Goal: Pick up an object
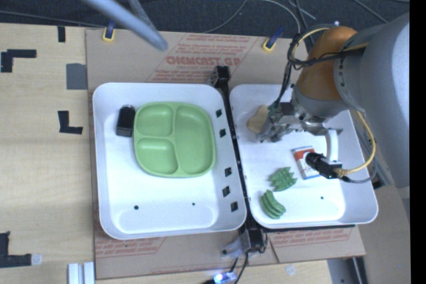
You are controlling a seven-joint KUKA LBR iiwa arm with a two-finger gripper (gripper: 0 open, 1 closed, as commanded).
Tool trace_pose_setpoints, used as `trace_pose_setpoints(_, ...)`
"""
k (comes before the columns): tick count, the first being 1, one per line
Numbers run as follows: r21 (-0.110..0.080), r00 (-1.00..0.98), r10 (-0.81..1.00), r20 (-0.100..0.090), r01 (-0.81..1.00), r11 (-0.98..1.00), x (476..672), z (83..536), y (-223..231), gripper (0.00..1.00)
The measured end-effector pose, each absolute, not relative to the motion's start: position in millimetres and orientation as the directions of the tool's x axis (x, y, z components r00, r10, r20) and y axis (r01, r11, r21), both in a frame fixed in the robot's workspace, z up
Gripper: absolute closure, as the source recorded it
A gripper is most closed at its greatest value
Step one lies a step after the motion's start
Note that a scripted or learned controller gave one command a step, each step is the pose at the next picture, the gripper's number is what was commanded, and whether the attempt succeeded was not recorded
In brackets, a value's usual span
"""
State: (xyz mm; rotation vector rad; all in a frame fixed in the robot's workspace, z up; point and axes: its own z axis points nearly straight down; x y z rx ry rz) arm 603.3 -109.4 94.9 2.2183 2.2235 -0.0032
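Your gripper (271,128) sits low in right bin (359,206), far-left part, touching tan object (257,121). Jaw state: cannot tell. Nothing visibly lifted; judge grasp and lift left to do.

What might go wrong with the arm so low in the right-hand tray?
The gripper sits right beside a tan object near the divider, so it may just nudge that piece against the wall. A black cable hangs across the red and white packet and could drag it along.
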Motion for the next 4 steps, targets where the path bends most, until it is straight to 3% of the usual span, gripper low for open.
trace_pose_setpoints(3, 0.004, -0.003, 1.0, 0.0, 1.0, 0.003, 608.1, 257, -93, 1.0)
trace_pose_setpoints(4, -0.001, -0.006, 1.0, 0.0, 1.0, 0.006, 621.3, 241, -37, 1.0)
